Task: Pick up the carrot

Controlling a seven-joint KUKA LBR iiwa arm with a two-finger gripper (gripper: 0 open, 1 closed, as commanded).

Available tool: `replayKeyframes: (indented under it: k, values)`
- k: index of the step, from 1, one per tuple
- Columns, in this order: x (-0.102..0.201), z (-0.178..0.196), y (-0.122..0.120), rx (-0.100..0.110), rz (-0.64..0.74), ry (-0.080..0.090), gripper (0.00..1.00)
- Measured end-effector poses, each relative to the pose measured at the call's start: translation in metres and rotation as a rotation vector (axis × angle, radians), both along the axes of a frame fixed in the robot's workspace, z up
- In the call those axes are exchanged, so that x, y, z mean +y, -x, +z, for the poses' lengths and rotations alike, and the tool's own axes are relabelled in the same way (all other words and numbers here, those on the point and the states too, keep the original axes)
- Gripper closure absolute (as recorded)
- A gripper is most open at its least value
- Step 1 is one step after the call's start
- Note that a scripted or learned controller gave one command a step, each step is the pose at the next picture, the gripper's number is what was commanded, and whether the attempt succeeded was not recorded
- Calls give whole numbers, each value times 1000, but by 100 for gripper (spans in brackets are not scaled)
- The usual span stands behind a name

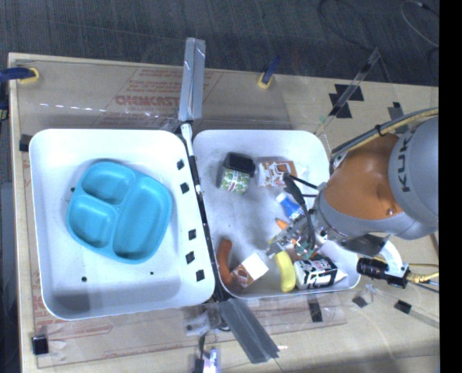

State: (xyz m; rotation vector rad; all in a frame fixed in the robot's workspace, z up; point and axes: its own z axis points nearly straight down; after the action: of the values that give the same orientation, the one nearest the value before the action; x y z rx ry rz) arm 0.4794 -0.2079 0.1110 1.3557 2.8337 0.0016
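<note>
End effector [293, 235] low in right bin [215, 150], near-right among clutter; open/closed state can't tell. Carrot [225, 259] lies near-left in bin, apart from it.

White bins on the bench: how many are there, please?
2. The left bin holds a blue divided plate. The right bin holds the small items, among them the carrot near its lower left corner.

tool [293, 238] fingers lost in clutter; arm [386, 185] cut off right

carrot [224, 258] hemmed by bin wall [207, 239] and white block [254, 269], top open
</note>
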Motion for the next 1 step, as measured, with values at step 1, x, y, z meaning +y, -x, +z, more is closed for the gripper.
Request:
replayKeyframes:
  k: [1]
  values:
    - [0,10,-1,-2,5,1,100]
